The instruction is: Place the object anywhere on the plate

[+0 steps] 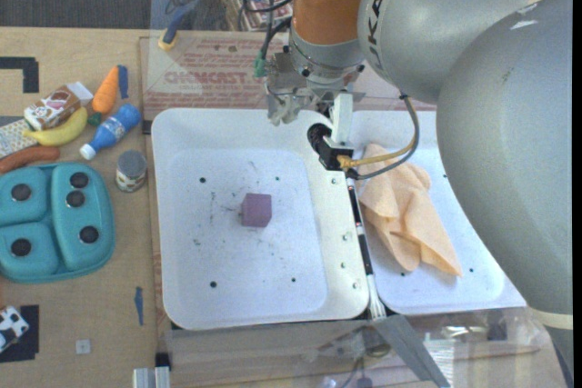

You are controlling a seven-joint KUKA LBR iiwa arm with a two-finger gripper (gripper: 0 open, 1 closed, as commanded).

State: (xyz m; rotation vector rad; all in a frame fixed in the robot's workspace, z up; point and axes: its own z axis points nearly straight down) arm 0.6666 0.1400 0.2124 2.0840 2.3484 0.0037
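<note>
A small purple cube (256, 210) lies on the floor of the left white bin (182, 286), near its middle. The gripper (283, 109) hangs over that bin's far edge, above and behind the cube, apart from it. Nothing is seen held in it. A teal sectioned plate (55, 218) rests on the wooden bench left of the bins, with dark spots in its compartments. The arm's orange band and grey body cover the upper right of the view.
A crumpled orange cloth (406, 218) lies in the right white bin (482, 277). Toy food sits on the bench at the left: a banana (56, 131), a carrot (108, 89), a blue bottle (111, 131), a small can (131, 170). Cardboard lies behind the bins.
</note>
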